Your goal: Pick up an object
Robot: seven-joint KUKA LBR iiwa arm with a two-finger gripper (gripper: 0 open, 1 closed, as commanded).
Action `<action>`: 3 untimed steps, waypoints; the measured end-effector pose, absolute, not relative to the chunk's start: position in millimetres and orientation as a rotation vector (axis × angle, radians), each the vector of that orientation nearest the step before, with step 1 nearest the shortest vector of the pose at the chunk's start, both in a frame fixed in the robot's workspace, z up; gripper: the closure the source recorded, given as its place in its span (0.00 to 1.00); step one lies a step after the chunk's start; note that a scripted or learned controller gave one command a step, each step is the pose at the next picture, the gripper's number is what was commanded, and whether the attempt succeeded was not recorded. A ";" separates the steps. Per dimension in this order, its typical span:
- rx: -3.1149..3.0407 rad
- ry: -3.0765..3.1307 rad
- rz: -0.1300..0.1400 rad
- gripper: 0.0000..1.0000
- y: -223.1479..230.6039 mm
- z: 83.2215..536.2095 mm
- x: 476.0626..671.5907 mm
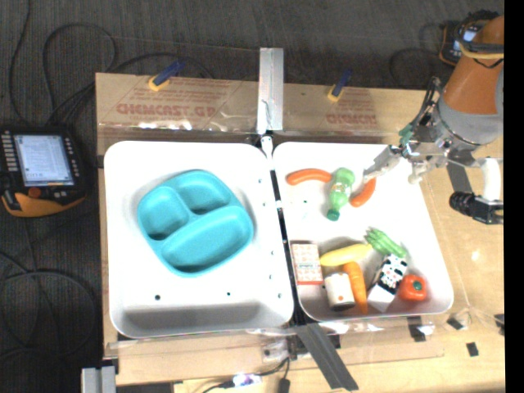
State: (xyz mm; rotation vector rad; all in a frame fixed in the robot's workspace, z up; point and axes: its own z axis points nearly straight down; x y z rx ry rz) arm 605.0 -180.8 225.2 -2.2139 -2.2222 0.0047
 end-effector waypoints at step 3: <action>-2.183 -2.258 0.006 1.00 -193.3 206.5 669.2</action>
